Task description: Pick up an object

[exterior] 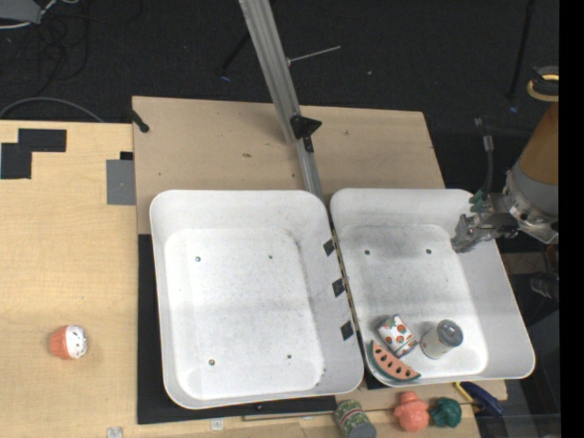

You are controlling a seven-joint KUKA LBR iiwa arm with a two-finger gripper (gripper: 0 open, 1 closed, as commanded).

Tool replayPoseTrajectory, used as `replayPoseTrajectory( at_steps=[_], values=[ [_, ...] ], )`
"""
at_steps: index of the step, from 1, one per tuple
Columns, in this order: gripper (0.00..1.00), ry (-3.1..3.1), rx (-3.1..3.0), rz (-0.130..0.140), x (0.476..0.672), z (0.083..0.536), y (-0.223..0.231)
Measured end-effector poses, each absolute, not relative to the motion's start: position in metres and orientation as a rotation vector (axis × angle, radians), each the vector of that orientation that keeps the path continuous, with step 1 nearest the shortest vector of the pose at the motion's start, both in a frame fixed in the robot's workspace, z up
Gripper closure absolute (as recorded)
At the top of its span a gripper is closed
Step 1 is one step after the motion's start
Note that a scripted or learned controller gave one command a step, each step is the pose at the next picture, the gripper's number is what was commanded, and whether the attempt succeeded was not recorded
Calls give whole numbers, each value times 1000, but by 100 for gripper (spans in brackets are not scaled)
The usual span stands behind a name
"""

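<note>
end effector (467, 231) at right bin's (415, 217) 2 o'clock rim, grip state unclear | watermelon slice (394, 360), patterned cube (397, 333), grey cylinder (442, 338) clustered at bin's 6 o'clock

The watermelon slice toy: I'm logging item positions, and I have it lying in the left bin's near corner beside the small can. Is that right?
Wrong bin. The camera view shows the watermelon slice toy in the right bin, in its near-left corner, with the small can beside it.
</note>
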State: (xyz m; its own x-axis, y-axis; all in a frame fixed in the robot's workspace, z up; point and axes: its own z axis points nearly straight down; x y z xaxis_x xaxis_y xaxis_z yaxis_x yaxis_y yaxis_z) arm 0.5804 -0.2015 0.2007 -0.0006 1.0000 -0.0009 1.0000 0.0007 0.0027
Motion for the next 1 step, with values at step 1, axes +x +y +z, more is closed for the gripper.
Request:
replayPoseTrajectory(
  at_steps=[1],
  values=[
    [100,2220,2216,4,586,262,-197]
  ],
)
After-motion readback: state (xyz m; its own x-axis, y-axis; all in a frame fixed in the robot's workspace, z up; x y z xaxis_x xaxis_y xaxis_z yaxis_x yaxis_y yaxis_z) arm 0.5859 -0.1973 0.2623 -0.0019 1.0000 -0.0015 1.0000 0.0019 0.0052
